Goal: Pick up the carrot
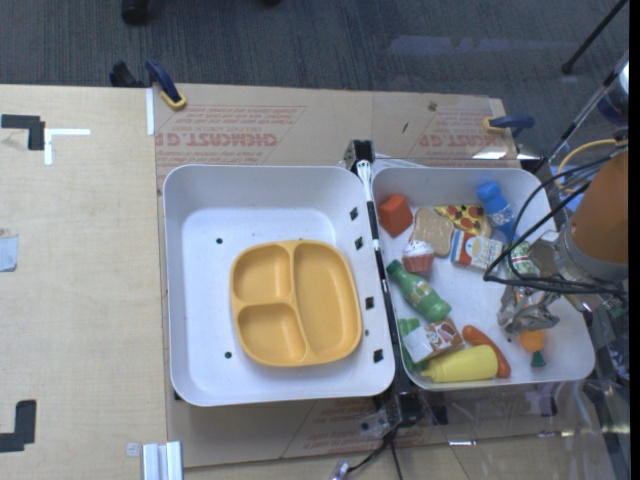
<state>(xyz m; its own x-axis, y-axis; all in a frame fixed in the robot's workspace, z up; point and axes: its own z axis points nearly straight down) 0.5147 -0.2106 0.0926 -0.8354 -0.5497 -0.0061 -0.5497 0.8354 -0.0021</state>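
Your carrot point(487, 347), orange and tapered, lies flat near the front of the right bin point(575, 363), touching a yellow toy point(463, 367).

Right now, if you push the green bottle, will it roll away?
Probably: the green bottle lies on its side and looks round, so a sideways push could roll it. It likely won't go far, with the cupcake and carton close beside it. It looks like light plastic.

Orange carrot point(487, 346), yellow divided plate point(296, 303), green bottle point(419, 293), white bins point(190, 268).
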